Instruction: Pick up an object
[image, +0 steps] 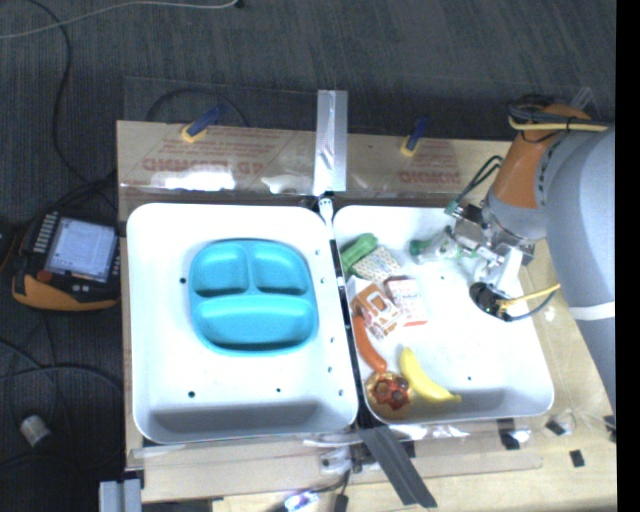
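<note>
My gripper (463, 243) hangs low over the far right part of the right bin (500, 370), below the orange wrist band. Just left of it lies a small green and white item (424, 245), close to the gripper; whether they touch is unclear. Along the bin's left side lie a green toy vegetable (356, 248), a patterned packet (376, 266), an orange snack box (376, 311) and a white and red box (407, 300). Nearer the front lie an orange carrot-like stick (367, 346), a yellow banana (426, 378) and a reddish fruit piece (388, 391).
The left bin (160, 380) holds a blue divided plate (252, 296). A black ring with a yellow cable (492, 298) hangs from the arm over the right bin. Bare bin floor lies at the front right. A handheld pendant (70, 255) rests left of the bench.
</note>
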